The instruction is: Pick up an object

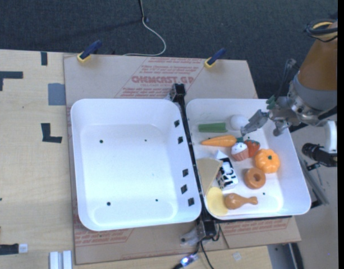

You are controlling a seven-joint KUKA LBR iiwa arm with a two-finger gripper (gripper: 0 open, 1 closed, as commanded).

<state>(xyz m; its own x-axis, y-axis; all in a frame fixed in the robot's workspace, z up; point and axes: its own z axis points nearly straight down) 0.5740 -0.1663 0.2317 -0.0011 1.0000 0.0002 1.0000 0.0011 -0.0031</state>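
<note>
The right bin (292,192) holds several toy foods: a green stick (212,127), a white ball (237,120), a carrot (219,141), a small cupcake (239,149), a red piece (252,148), an orange pumpkin (267,160), a donut (254,178), a drumstick (241,200), a yellow piece (215,202), a tan wedge (207,167) and a black-and-white block (228,176). My gripper (265,125) hangs over the bin's far right part, just right of the white ball and above the red piece. Its fingers are spread, and nothing sits between them.
The left bin (127,161) lies beside the right one, with a black divider (184,150) along their shared edge. Both rest on a cardboard sheet (155,77) held by two clamps. A black fixture (320,153) sticks out to the right of the right bin.
</note>
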